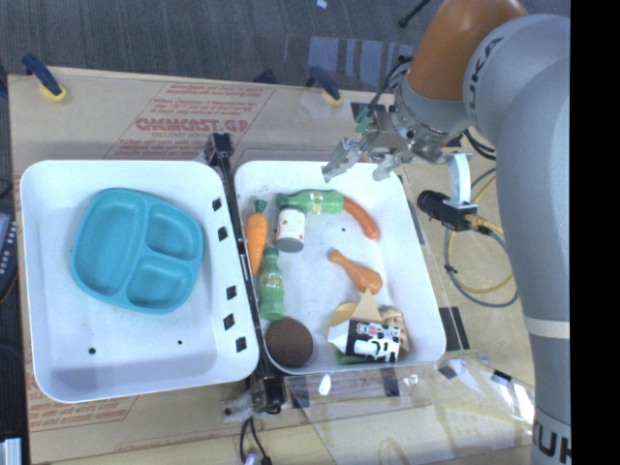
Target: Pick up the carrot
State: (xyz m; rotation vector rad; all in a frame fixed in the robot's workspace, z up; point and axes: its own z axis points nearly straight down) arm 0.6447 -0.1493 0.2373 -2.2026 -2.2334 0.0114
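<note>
The gripper (359, 161) is seen spread open above the right bin's (423, 289) far rim, with nothing held. The carrot (256, 239) lies well apart from the fingers (337, 162), down and to their left.

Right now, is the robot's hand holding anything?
No, nothing. The hand hangs open over the right white bin's far edge, while the orange carrot lies by the bin's left wall.
</note>
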